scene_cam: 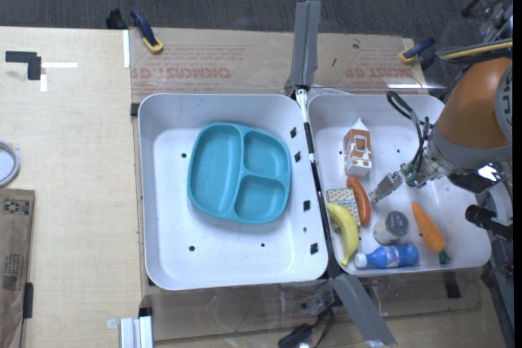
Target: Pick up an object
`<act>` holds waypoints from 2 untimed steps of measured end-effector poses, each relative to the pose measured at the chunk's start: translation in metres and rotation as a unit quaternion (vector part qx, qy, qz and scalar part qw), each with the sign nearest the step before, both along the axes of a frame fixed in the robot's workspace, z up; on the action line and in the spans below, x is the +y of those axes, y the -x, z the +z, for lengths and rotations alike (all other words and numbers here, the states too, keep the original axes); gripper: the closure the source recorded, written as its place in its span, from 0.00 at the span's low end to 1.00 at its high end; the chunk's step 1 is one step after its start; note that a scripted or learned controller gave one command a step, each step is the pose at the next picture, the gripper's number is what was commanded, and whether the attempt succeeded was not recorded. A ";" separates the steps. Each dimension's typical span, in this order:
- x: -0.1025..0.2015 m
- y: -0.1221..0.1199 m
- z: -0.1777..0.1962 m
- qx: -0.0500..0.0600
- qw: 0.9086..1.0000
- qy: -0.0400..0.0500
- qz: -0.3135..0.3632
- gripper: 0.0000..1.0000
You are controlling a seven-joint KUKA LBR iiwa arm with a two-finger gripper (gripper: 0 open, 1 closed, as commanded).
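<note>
Over the right bin (465,261) the grey arm comes in from the right, and its pincer (385,188) hangs low among the things there — the fingers look slightly spread with nothing between them, their tips just beside the sausage (360,200). That bin holds a small carton (358,151) near the middle, the reddish sausage below it, a banana (346,230) along the left wall, a patterned packet (338,196) touching the banana's upper end, a grey round can (395,224), a carrot (428,229) to the right, and a blue-and-white bottle (388,257) lying on its side near the front wall. The left bin (163,200) carries a blue divided plate (240,173) — three compartments, set near its middle. Both bins sit on the tabletop (65,134).
</note>
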State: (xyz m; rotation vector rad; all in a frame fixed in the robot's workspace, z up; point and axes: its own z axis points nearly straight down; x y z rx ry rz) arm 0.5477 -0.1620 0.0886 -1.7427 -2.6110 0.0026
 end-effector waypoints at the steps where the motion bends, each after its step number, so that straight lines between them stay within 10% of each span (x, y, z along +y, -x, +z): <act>1: 0.000 0.000 0.000 0.000 1.000 0.000 0.000 0.00; 2: -0.023 0.006 0.140 0.001 0.989 0.001 -0.150 0.00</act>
